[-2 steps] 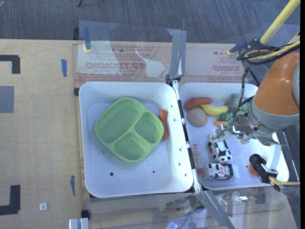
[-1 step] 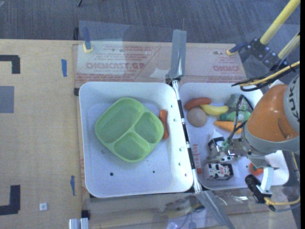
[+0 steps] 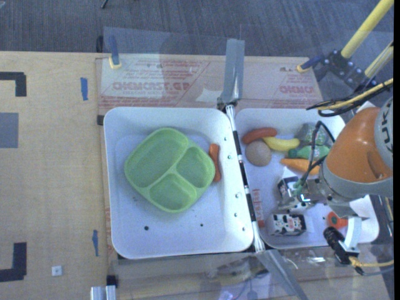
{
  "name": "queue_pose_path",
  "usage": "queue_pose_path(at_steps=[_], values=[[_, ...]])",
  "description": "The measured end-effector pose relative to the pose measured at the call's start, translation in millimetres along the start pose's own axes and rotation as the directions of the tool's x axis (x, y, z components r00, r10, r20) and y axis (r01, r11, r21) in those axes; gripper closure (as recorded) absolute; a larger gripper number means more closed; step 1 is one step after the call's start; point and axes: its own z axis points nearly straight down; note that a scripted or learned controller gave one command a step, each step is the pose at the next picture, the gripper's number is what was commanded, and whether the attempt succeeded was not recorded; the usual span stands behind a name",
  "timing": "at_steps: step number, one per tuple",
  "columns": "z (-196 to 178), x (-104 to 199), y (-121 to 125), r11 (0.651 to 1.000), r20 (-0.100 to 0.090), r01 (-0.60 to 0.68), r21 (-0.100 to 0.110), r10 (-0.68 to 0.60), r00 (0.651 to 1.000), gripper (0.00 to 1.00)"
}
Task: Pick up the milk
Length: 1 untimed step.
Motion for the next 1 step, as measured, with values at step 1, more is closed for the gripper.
queue_pose_path(at_steps=[1], values=[[7.9,12.2,25.6,0.999,0.002,0.052,-0.002,-0.052,0.999,1.0]])
